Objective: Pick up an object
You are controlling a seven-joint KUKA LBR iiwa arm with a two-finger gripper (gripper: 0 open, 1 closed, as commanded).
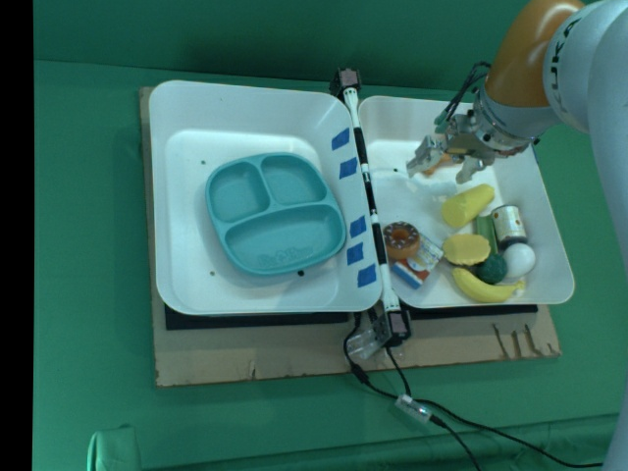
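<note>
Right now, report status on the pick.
End effector over right bin, nothing between fingers. Toy food pile below it, untouched. Teal plate in left bin, clear of path.

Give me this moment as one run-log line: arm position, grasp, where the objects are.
gripper: above right bin, far half | grasp: nothing seen held | objects: clustered in near half | left bin: teal divided plate

A robotics lab bench: green backdrop [196,18], taped white bins [186,116], trailing cables [442,425], cardboard base [255,361].
</note>
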